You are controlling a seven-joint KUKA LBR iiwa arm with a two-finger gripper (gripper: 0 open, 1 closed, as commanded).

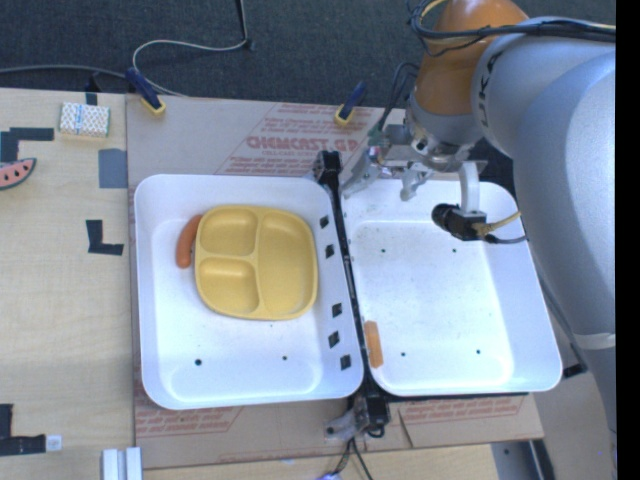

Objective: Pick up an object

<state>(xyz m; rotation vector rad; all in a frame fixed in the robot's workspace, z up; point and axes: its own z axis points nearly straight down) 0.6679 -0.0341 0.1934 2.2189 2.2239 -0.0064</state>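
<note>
White right bin (520,368) lies mostly bare, orange carrot (373,344) hugging its left edge.

My body: smooth grey shell, orange band

My bulky rounded grey arm (560,148) wears a glossy orange band (460,43) above the wrist; thin black cables (440,18) loop over it, and my metal end effector (405,173) carries a small black module.
</note>
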